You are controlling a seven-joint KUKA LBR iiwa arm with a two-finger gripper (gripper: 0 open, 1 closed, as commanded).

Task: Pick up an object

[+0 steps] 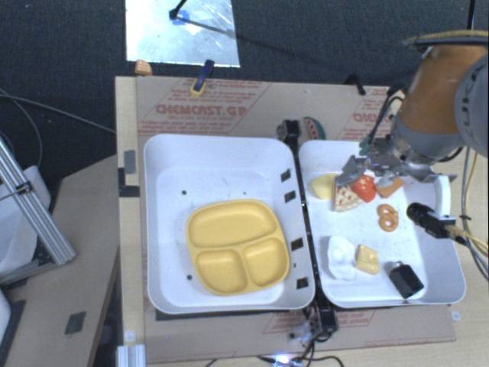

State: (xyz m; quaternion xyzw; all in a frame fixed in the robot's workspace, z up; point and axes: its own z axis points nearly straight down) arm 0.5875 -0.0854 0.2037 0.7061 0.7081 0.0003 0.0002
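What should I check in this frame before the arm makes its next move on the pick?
1. Gripper over the right bin: ok, it sits at the bin's upper part.
2. Target near the gripper: ok, the pizza slice and a red piece lie just below it.
3. Object held between the fingers: cannot tell, the arm hides them.
4. Neighbours crowding the target: not ok, the yellow wedge touches the pizza slice.
5. Other pieces apart from the gripper: ok, pretzel, cheese block and black block lie lower in the bin.
6. Left bin: ok, it holds the yellow divided plate.
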